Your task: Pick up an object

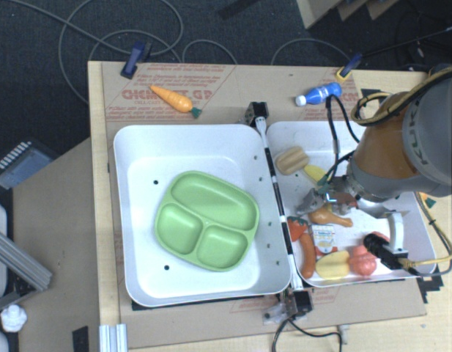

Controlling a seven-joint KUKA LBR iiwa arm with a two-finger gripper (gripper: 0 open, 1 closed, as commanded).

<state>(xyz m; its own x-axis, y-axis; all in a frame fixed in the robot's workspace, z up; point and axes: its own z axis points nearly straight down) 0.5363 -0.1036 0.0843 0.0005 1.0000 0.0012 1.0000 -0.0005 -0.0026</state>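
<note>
Toy pile in right bin (299, 134): tan bread roll (291, 160) at back, orange drumstick-like piece (332, 215) mid, carrot (307, 249), yellow piece (332, 267), pink ball (363, 263) at front. Gripper (324, 196) down among them, just above orange piece; grip state unclear. Left bin (130, 160) holds green divided plate (206, 221).

Even, bright overhead light; the white bins (138, 196) glare slightly, shadows stay soft, and focus is mildly soft throughout.
</note>
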